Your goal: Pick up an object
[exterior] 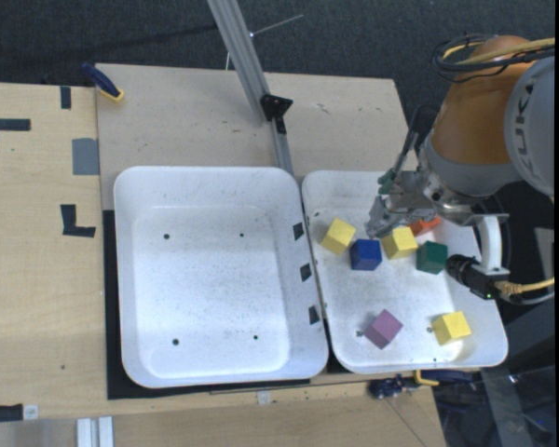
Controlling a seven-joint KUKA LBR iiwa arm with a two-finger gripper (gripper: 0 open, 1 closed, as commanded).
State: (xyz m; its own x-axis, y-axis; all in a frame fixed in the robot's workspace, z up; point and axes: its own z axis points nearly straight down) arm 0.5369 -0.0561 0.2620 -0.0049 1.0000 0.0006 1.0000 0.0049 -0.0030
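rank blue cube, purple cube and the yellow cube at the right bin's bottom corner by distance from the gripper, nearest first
Measured from the gripper in the camera view:
1. blue cube, just below the gripper, slightly left.
2. purple cube, lower in the right bin, near its front.
3. corner yellow cube, by the bin's bottom right corner, slightly farther.

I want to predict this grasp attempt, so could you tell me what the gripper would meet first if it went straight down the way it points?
Probably the blue cube or the yellow cube beside it: the gripper hangs just above both, and depth is hard to judge here.
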